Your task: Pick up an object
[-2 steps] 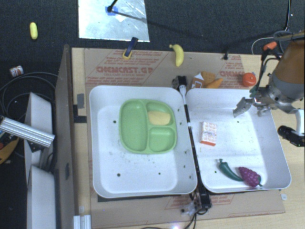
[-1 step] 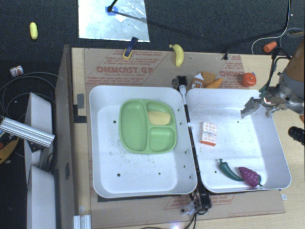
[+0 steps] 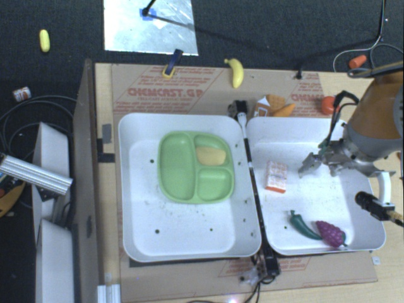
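I see two white bins side by side on the surface (image 3: 189, 84). The left bin (image 3: 142, 232) holds a green divided plate (image 3: 192, 169), sitting a little toward 12 o'clock of the bin's middle. In the plate's compartment at about 1 o'clock lies a pale yellow block (image 3: 211, 154); I see nothing in the other two compartments.

The right bin (image 3: 360, 232) carries three loose things. A small white-and-orange packet (image 3: 276, 176) lies flat near the bin's 9 o'clock side, close to the divide between the bins. Down at about 6 o'clock a green pepper (image 3: 305, 226) and a purple bunch of grapes (image 3: 331, 233) lie next to each other, the grapes at 3 o'clock of the pepper and touching or nearly touching it.

My arm (image 3: 379, 125) comes in from 3 o'clock over the right bin. The claw (image 3: 314, 163) hangs above the bin floor, just at 3 o'clock of the packet and apart from it. I see nothing between its fingers, and from this angle I cannot tell whether they are spread or closed.

Outside the bins, a yellow banana (image 3: 235, 72) lies on the surface at 12 o'clock, and an orange carton (image 3: 273, 106) sits just beyond the right bin's far rim.
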Controlling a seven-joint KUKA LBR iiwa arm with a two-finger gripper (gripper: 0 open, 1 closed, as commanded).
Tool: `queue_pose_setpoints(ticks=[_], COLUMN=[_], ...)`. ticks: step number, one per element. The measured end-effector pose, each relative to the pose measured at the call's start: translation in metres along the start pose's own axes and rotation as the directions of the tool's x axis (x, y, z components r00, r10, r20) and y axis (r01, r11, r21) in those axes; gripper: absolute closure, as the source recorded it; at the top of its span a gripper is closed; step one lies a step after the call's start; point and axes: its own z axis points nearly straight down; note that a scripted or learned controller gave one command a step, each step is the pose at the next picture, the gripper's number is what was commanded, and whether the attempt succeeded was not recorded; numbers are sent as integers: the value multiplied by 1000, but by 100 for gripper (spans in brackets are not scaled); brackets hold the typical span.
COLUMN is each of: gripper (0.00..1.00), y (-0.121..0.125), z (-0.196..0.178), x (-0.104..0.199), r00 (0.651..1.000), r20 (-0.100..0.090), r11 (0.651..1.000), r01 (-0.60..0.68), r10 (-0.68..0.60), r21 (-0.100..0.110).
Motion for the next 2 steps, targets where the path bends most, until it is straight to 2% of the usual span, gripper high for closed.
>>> queue_pose_setpoints(ticks=[1,2], gripper=[0,0], y=[20,75], z=[37,56], x=[55,77], r00=[1000,1000], r20=[0,1], r11=[1000,1000], r01=[7,6], r10=[-7,-6], r21=[-4,-11])
